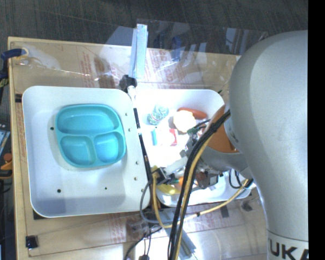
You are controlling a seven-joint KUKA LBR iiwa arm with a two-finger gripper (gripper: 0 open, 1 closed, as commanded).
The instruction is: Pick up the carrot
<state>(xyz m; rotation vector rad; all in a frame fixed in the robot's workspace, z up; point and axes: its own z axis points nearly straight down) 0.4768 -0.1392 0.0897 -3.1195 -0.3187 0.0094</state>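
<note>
Camera view: carrot (191, 113) lies unlifted at right bin's (208, 97) far side; gripper (188, 155) state: cannot tell.

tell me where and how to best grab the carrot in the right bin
The carrot shows as an orange piece near the right bin's far wall, partly covered by a pale item on its near side. Probably grip the exposed orange end, coming straight down with fingers across its short width. Its full length and lie are hard to tell, and the gripper sits hidden below the arm.
</note>
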